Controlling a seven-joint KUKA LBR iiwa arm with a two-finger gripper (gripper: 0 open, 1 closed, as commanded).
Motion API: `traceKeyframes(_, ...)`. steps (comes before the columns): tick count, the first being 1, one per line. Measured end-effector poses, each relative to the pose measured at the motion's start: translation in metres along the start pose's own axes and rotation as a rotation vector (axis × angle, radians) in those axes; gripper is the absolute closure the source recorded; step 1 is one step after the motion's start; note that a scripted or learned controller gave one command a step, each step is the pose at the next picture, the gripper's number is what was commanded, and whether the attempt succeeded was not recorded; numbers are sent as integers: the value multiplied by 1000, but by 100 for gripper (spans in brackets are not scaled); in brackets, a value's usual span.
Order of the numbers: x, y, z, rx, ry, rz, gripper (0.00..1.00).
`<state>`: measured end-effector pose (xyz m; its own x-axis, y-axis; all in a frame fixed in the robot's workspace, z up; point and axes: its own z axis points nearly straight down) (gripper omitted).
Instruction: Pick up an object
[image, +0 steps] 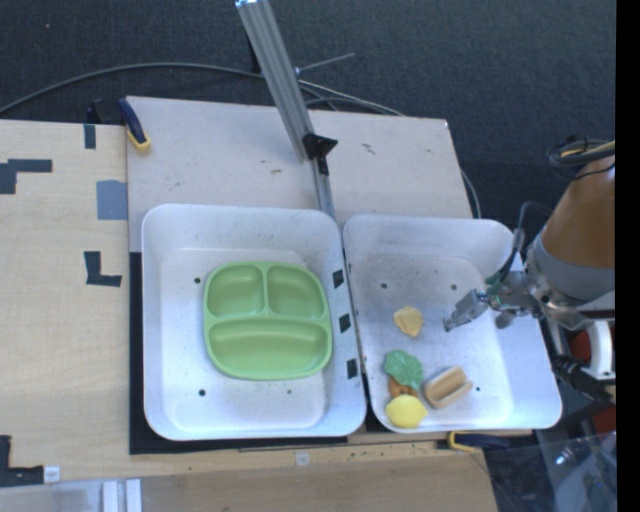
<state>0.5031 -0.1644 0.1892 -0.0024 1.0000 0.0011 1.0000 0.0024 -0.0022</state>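
Note:
The right bin (430, 240) holds a small pale yellow piece (408, 321) near its middle. Along its front edge lie a green leafy toy on an orange base (403, 368), a yellow lemon (406, 411) and a tan bread roll (447, 386). My gripper (462, 312) reaches in from the right over the bin, a little to the right of the pale yellow piece, with nothing seen between its fingers. The arm's orange band (585, 220) is at the right edge.
The left bin (160, 300) holds a green divided plate (267, 320). A slanted metal pole (285, 80) rises behind the bins. Cables run across the dark floor at the back. A blue and yellow clamp (134, 124) sits at the board's back left corner.

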Motion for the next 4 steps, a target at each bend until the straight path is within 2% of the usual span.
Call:
traceKeyframes(1,0,0,0,0,0,0,0)
traceKeyframes(2,3,6,47,4,0,1,0)
traceKeyframes(3,4,6,99,0,-2,1,0)
traceKeyframes(4,5,5,88,2,1,0,100)
